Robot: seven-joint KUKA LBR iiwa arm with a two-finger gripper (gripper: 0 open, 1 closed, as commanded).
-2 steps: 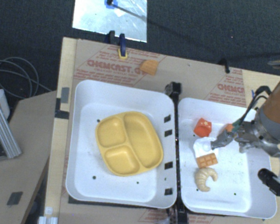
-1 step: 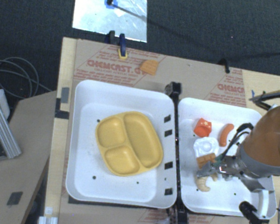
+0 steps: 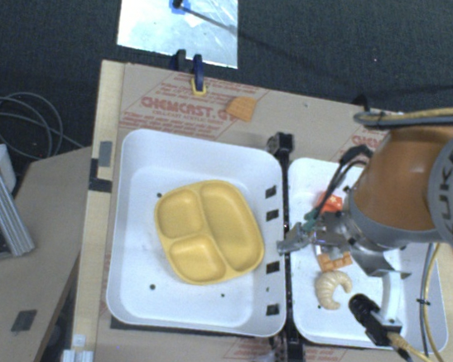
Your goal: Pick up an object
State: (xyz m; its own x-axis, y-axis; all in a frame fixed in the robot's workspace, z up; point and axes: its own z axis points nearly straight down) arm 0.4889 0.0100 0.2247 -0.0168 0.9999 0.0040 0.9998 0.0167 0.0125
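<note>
Pick step, approach stage by the look of it. Found the gripper (image 3: 291, 242) low at the left wall of the right bin (image 3: 312, 318), aimed toward the strip between the bins. Cannot tell whether released or clenched; see nothing gripped in it.

Closest candidate is the croissant (image 3: 332, 288), just right of the gripper and nearer the bench's front edge. Lies flat on the bin floor, apart from the wall. Also a small orange block (image 3: 339, 258) just right of the gripper, partly under the arm. Then an orange piece (image 3: 331, 204) right of it toward the back, half hidden. Across the strip, left of the gripper, a yellow plate (image 3: 209, 230) in the left bin (image 3: 134, 276). Wide and flat, likely a poor grasp.

To do it well:
- Go for the croissant and shift right and forward.
- Centre over its thick middle and straddle the narrow way across the curve.
- Come down plumb and close only once low.
- Watch the bin wall: very near it, risk of scraping.
- Expect the curved body to slip out if caught at a tapered end.
</note>
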